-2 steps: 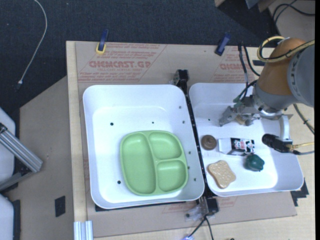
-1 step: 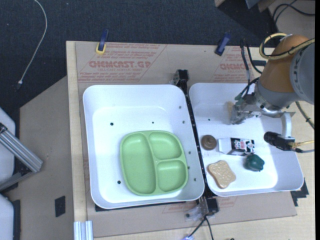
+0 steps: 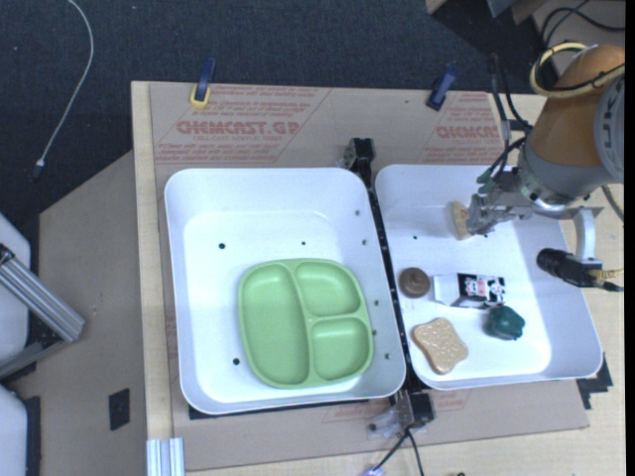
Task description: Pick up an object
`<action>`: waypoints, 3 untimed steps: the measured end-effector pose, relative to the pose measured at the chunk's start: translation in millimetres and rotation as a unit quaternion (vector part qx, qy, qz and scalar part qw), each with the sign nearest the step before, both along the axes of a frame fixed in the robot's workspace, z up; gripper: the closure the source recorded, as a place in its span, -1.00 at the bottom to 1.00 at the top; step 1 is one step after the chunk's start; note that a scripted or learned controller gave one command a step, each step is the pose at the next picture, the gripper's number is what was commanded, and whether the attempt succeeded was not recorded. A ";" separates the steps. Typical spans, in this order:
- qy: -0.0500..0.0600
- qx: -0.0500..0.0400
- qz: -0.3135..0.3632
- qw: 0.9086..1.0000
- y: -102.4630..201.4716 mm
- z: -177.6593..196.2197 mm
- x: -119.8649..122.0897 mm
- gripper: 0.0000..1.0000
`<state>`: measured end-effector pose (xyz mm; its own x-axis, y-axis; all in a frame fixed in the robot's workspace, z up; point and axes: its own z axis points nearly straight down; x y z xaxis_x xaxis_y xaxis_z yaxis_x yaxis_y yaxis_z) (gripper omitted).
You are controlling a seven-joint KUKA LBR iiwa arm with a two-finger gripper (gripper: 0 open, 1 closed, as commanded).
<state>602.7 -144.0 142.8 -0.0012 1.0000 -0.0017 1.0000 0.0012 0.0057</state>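
1. The gripper is low in the right bin, against a small tan object, presumably to grasp it; whether it is wide or narrow, I cannot tell.
2. A brown disc, cracker and green lump lie nearer the front, apart.

Two white bins, one green divided plate, five small objects.

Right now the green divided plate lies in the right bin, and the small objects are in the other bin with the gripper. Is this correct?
Not quite: the camera view shows the green divided plate in the left bin. The small objects, such as the cracker, lie in the right bin with the gripper.
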 end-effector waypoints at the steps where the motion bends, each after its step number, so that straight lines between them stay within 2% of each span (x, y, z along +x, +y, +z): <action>1: -0.001 0.000 0.000 1.000 -2.7 44.0 -0.9 1.00; 2: -0.001 0.000 0.000 1.000 -2.6 87.5 2.3 1.00; 3: 0.001 0.001 0.002 1.000 49.2 97.5 7.1 1.00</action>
<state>609.8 -94.8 240.3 -0.0060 1.0000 0.0004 1.0000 0.0060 0.0046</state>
